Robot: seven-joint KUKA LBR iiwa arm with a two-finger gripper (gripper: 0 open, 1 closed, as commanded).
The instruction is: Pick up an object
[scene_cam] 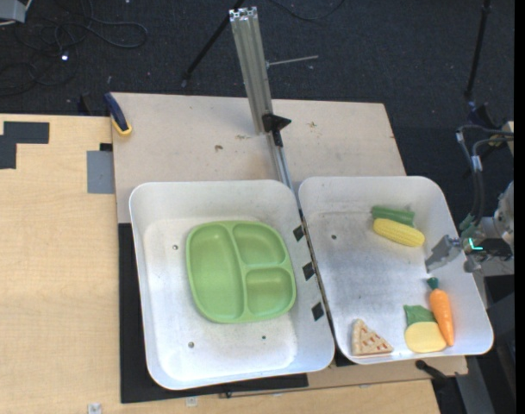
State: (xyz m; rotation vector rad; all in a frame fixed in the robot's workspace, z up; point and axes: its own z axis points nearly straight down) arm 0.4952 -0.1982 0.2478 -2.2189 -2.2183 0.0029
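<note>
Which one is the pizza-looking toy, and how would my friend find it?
Look in the right bin, along its near edge. The toy wedge lies there, left of the carrot. It alone is a tan triangle with a criss-cross pattern.

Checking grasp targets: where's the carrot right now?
The carrot lies in the right bin, near its right wall toward the front, just right of the yellow piece and below the gripper.
</note>
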